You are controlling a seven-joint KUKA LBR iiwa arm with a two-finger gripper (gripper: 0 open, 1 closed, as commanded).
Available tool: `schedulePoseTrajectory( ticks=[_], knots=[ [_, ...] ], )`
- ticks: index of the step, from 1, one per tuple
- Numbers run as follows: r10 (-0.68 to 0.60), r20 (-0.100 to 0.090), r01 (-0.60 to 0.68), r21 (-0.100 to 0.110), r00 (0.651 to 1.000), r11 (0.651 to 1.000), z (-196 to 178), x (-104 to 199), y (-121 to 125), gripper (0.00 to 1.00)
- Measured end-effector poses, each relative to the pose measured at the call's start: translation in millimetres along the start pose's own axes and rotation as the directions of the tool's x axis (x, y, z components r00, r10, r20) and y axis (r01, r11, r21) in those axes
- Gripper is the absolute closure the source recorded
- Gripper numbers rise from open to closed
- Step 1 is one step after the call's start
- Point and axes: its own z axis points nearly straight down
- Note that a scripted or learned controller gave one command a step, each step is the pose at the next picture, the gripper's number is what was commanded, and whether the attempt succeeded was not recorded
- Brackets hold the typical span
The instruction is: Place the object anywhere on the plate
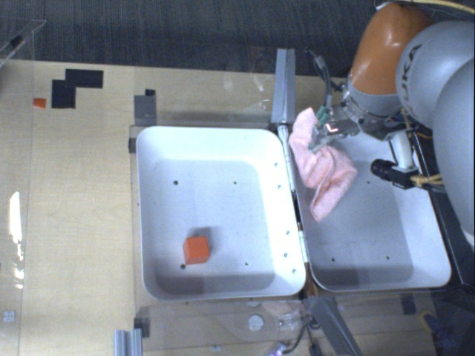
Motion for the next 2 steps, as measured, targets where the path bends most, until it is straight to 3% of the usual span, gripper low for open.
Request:
schedulePoseTrajectory(
  ticks=[1, 2],
  knots=[
    [-0.009, 0.000, 0.009, -0.004, 1.000, 1.000, -41, 1, 3, 1.00],
    [-0.404, 0.001, 0.404, -0.005, 0.915, 0.915, -52, 55, 16, 1.00]
  ],
)
